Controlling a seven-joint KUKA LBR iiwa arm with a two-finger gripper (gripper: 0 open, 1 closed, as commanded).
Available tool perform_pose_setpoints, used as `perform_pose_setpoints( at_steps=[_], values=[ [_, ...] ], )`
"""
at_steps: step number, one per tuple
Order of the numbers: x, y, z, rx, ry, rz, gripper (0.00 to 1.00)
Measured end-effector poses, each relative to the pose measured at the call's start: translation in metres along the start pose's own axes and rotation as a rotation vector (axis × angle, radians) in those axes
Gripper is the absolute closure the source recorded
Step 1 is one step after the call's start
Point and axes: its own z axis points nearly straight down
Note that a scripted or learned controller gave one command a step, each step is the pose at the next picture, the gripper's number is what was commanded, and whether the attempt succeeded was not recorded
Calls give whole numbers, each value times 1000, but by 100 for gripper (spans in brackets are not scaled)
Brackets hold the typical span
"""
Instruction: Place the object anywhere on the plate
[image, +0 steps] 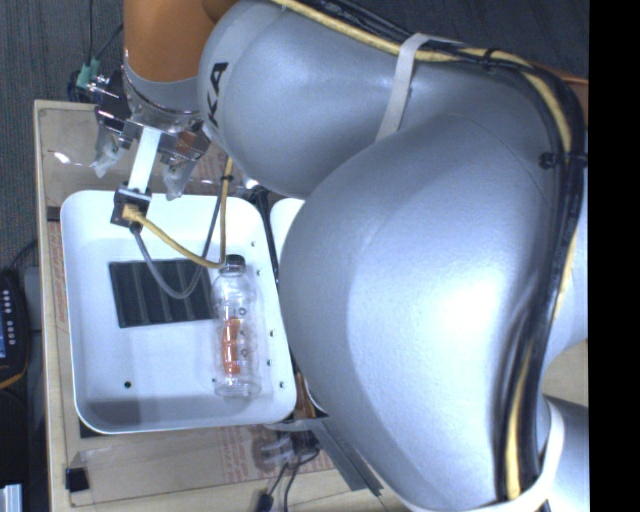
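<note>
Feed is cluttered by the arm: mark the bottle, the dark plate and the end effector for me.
bottle (234, 330): camera view, mid-body of the clear bottle.
dark plate (150, 293): camera view, centre of its ribbed surface.
end effector (140, 165): camera view, between its fingertips.

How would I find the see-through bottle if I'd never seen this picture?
Look in the white bin on the left of the camera view. The bottle lies on its side near the bin's right wall, beside a dark ribbed mat. It is clear plastic, with something orange inside.
</note>
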Motion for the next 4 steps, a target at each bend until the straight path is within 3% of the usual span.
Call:
perform_pose_setpoints(
  at_steps=[1,2,3,4],
  values=[
    [-11,-25,131,0,-1,36,0],
    [-35,23,156,-2,3,338,0],
    [-30,6,-128,-7,10,664,0],
    [-25,9,-13,0,0,701,0]
  ],
)
